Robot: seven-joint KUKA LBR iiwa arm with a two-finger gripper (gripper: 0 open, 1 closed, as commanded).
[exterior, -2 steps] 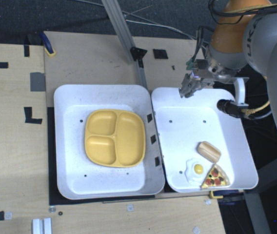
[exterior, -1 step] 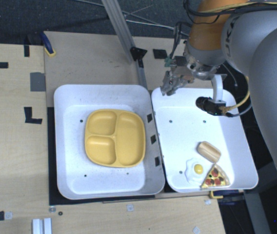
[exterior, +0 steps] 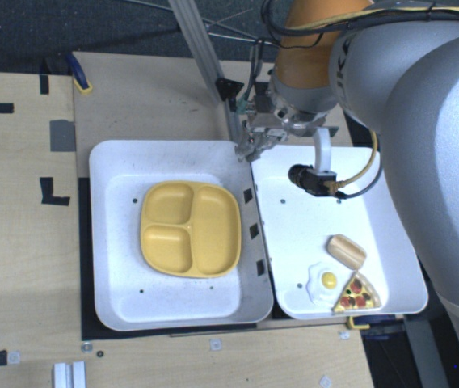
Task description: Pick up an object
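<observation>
Pizza slice (exterior: 357, 295), egg (exterior: 324, 282), bread roll (exterior: 347, 251) near right bin (exterior: 294, 241) front edge; end effector (exterior: 250, 145) at rear-left corner, grip state unclear.

A pale wooden desk (exterior: 165, 103) is seen from above at a slant. Two shallow white bins are borne on it side by side, their inner edges touching: the left bin (exterior: 116, 297) and the right bin (exterior: 294, 217). A dark mat (exterior: 85, 257) is glimpsed under the left bin along its left edge. Black tape marks (exterior: 52, 192) are stuck to the desk left of the bins, and a grey square patch (exterior: 62, 134) is set above them. A blue and yellow clip (exterior: 80, 75) is fixed near the far left corner. A small white bracket (exterior: 68, 373) is seen at the desk's near edge.
</observation>
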